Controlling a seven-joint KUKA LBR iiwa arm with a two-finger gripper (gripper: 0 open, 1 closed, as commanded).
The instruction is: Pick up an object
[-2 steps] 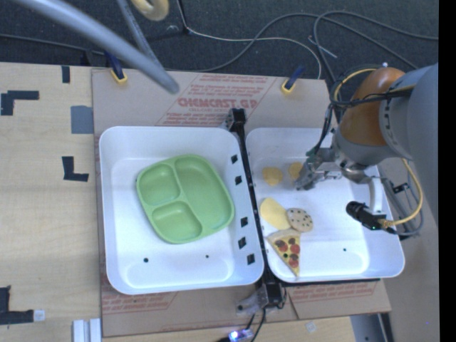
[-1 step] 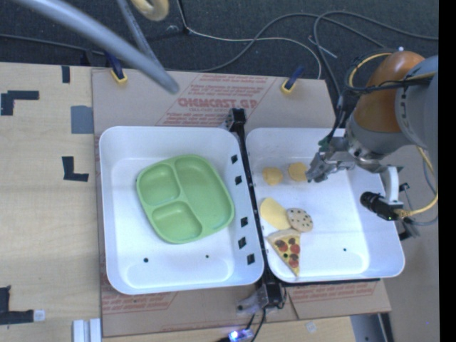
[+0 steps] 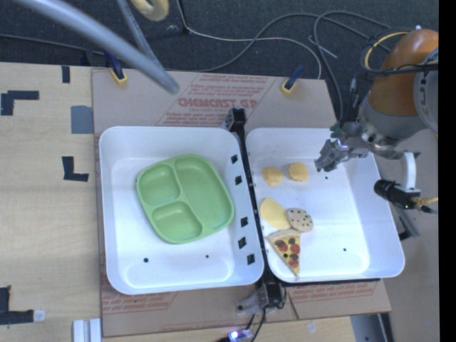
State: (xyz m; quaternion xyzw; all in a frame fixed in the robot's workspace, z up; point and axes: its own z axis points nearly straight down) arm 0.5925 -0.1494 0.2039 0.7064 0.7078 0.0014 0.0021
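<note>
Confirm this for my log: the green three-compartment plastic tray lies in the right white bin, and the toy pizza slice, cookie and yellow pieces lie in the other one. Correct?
Not quite. The camera view shows the green three-compartment plastic tray in the left white bin. The toy pizza slice, the cookie and the yellow pieces lie in the other, right bin.

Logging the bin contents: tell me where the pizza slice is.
In the camera view, the pizza slice lies in the right bin, near its front-left corner, just below the cookie.
</note>
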